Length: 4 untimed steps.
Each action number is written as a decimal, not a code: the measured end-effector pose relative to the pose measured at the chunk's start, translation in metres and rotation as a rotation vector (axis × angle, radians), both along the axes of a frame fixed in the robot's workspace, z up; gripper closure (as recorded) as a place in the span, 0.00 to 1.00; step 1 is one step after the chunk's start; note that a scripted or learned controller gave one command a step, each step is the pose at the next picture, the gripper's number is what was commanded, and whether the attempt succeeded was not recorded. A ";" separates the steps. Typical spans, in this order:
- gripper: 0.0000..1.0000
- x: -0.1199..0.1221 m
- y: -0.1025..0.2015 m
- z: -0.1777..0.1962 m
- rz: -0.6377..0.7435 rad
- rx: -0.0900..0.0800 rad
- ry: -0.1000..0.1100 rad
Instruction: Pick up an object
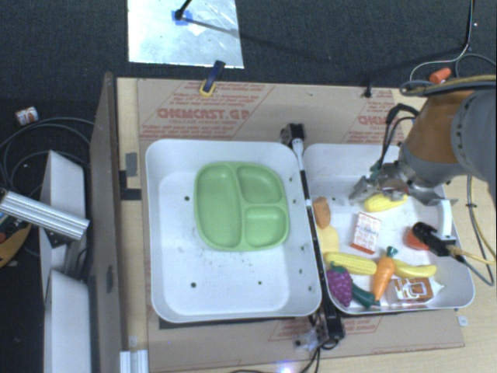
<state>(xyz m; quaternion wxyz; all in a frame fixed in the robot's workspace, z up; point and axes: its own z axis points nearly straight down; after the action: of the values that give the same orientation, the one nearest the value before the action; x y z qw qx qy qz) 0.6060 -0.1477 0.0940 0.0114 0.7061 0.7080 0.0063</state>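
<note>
Two white bins sit side by side: the left bin (177,286) and the right bin (335,169). The left one holds one green plate (241,207) with three compartments.

The right one holds eleven small toys, one of each:
- a yellow lemon-shaped toy (386,203), in the far half
- an orange-brown piece (321,210), by the left wall
- a pale yellow piece (331,240), just nearer than the orange-brown piece
- a white-and-red packet (366,231), in the middle
- a corn cob (351,263)
- a carrot (382,275), leaning against the corn cob's right end
- a bunch of purple grapes (339,284), in the near left corner
- a dark green piece (362,294), beside the grapes
- a banana (416,270), to the right of the carrot
- an orange-and-white carton (410,289), at the near edge
- a red piece (415,242), partly hidden, on the right

The arm (468,138) comes in from the right, with its orange band above the far right part of the right bin. Its wrist slants down and to the left. The gripper (371,186) hangs low over the far half of that bin, just to the far left of the lemon-shaped toy and very close to it. At this angle I cannot tell whether it is set wide or narrow, or whether it touches the toy.
</note>
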 end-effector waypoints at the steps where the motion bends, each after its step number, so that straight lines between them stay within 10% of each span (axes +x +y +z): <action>1: 0.00 0.008 -0.010 0.018 0.000 0.005 0.016; 4: 0.00 0.005 -0.043 -0.001 -0.001 0.002 0.007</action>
<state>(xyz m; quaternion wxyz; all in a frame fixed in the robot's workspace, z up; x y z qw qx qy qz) 0.6107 -0.1904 0.0926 0.0081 0.7065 0.7077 0.0047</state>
